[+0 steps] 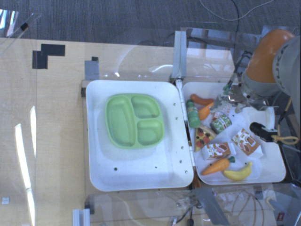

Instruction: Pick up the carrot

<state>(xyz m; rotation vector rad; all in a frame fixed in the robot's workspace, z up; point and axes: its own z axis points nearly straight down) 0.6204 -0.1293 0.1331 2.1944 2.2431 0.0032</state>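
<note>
Pale wooden bench (42,126) — dark grey carpet (117,8) behind.

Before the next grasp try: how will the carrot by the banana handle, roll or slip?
The carrot looks like smooth moulded plastic, so probably stiff, light and a bit slippery. Its tapered round body may roll or pivot if pinched off-centre. The banana and a snack packet sit close by, so a push would likely nudge them.

Dark carpet floor (117,8), wooden bench (42,140)
</note>
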